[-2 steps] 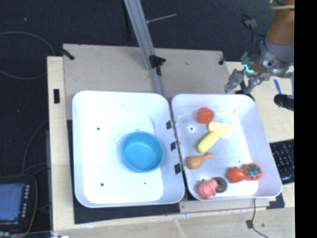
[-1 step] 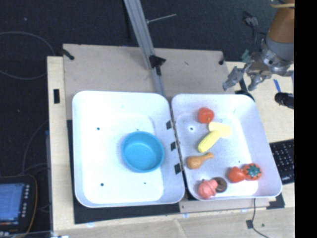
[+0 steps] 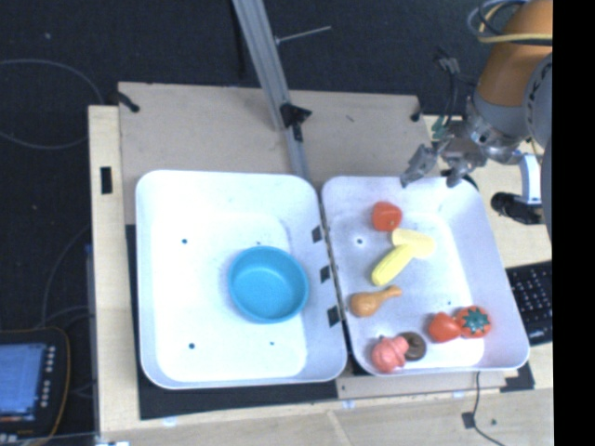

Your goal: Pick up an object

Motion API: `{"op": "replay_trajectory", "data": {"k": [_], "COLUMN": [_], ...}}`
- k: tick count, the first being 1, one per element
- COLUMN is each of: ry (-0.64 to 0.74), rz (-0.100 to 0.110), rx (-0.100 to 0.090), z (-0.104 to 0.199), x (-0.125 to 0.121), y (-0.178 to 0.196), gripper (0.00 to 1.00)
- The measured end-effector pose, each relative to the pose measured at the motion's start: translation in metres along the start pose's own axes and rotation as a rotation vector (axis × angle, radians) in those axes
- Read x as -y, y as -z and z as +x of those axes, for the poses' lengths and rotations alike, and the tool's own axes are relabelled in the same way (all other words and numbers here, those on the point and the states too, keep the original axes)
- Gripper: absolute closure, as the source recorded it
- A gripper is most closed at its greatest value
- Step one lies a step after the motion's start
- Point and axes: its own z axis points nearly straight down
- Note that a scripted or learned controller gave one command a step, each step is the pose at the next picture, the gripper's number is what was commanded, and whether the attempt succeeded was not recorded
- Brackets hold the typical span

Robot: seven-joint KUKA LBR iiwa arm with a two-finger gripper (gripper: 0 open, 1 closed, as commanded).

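1. Hovering at the two o'clock corner of the right bin (image 3: pixel 497 249), my pincer (image 3: pixel 435 167) looks spread wide with nothing between its fingers; everything I might take lies lower, toward six o'clock.
2. Nearest is the small red ball (image 3: pixel 387 216), at about seven o'clock from me. It is round, so I judge it could squirt sideways if I close off-centre.
3. The yellow banana (image 3: pixel 400 256) lies just below it. Coming down between the two, I might nudge both and grip neither.
4. The brown drumstick (image 3: pixel 374 299) sits close to the bin's nine o'clock wall, which a finger could catch.
5. The tomato (image 3: pixel 458 324) and the pink toy (image 3: pixel 391 351) crowd the six o'clock rim, where the slope may spoil a flat descent.
6. The blue bowl (image 3: pixel 269 283) in the left bin (image 3: pixel 167 212) is probably too broad for me.
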Motion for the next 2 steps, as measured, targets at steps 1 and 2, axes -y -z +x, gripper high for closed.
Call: {"op": "replay_trajectory", "data": {"k": [1,2], "ry": [0.004,0.007], "rz": [0.000,0.002], "rx": [0.000,0.000], "z": [0.006,0.004], "x": [0.000,0.000], "y": [-0.045,-0.094], "gripper": [0.00,0.00]}}
